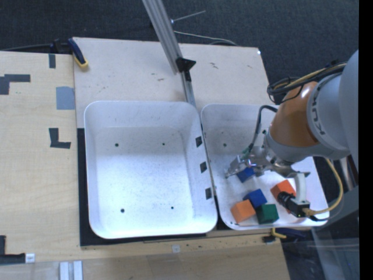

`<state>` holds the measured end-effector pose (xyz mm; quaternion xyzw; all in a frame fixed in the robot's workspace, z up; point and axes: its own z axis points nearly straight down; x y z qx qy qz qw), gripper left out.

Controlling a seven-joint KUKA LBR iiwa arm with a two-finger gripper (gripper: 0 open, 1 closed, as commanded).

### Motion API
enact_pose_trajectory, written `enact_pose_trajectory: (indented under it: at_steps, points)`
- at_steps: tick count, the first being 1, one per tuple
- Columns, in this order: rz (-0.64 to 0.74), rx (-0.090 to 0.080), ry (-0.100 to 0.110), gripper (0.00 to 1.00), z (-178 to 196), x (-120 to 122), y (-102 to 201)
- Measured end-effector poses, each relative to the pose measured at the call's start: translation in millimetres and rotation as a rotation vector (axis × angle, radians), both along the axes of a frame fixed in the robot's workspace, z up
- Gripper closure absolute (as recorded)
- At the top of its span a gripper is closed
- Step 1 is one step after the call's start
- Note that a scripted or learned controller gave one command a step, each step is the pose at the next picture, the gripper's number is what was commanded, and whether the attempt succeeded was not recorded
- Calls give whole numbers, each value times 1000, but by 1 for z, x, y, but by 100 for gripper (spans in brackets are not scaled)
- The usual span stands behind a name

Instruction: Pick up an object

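One blue block (246, 174) sits between the gripper (240, 167) fingers — gripped.

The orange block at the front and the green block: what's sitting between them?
A blue block sits between the orange block and green block, slightly behind, in the camera view.

Arm body: grey and orange housings.
The arm (326, 115) has a rounded grey shell, an orange band above the wrist, black and yellow cables looping alongside, and metallic parts at the gripper (242, 167).

The grey arm (326, 115) reaches in from the right, claw (242, 167) lowered, wrist bent down.
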<state>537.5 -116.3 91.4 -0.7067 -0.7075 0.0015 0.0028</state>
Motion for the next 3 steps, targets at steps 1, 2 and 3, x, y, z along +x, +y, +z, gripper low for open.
enact_pose_trajectory:
  at_steps: [1, 2, 3]
  points:
    - [1, 0, -1, 100, 9, 1, -1]
    - [8, 0, -14, 100, 105, 48, 72]
    - [8, 1, -1, 100, 100, 16, 159]
